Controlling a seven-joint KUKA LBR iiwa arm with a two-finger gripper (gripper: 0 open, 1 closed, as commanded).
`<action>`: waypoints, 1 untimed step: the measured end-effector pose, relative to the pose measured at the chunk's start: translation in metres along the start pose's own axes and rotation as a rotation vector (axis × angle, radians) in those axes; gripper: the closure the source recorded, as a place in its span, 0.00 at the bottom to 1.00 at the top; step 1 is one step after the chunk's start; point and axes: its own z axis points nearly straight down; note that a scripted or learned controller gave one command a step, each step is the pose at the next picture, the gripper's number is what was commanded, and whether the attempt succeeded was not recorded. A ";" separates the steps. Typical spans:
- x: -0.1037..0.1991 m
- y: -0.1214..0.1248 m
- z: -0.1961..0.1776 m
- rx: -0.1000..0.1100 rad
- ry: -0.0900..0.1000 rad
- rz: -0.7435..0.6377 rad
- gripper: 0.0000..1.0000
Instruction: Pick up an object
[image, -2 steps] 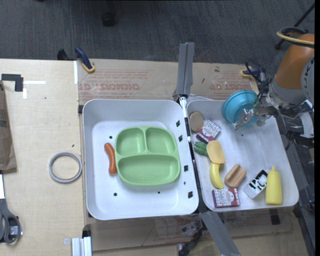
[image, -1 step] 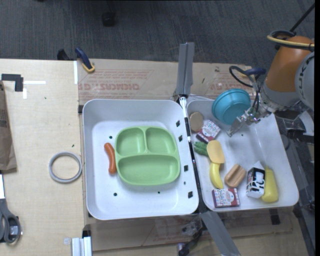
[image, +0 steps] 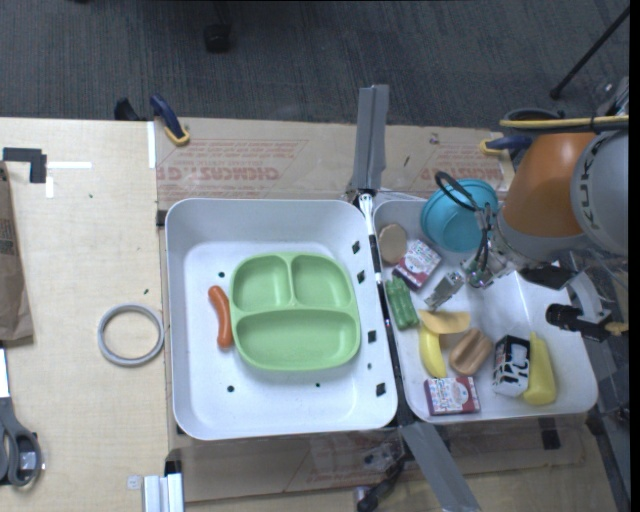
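Currently the gripper (image: 452, 287) is hanging over the middle of the right bin (image: 575, 395), and how wide it is standing I cannot tell. Dropping straight onto the banana (image: 437, 340) nearer the bin's front edge, clear of the green packet (image: 402, 303), is looking soundest.

The arm (image: 590, 190) is seen entering from the right, its orange band above the wrist lying just right of the blue cup (image: 455, 218). The wrist is angled downward and leftward. The gripper (image: 445, 290) is positioned just below the blue cup, over the right bin, low among its contents. Finger state could not be determined.
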 end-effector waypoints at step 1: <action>0.041 -0.064 0.000 -0.001 0.001 -0.092 0.00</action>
